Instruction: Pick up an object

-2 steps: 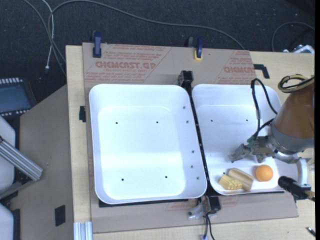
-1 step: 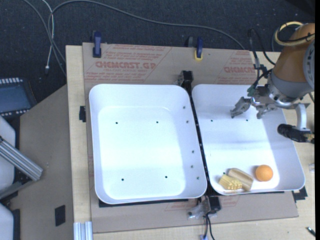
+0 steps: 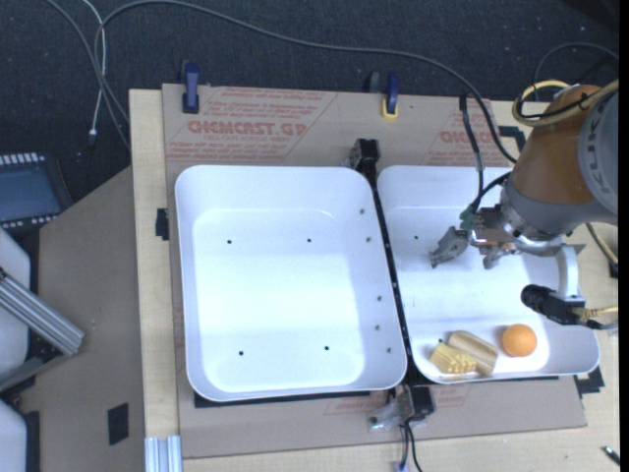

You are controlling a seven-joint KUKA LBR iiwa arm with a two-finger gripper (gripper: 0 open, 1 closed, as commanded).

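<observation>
You see the tabletop carrying two white bins side by side. The left bin is the bigger one in view. Over the right bin the arm reaches in, and its jaws hang above the bin floor, spread apart and gripping nothing. Near the front edge of the right bin lie a corn cob and, just beside it, a small orange ball.

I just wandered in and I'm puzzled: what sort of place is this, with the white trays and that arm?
Most likely a robotics lab test bench. A grey and orange arm reaches over two white bins clamped to a board, cables trail across the floor, and a few toy-like food items lie in the right bin as practice objects.
</observation>
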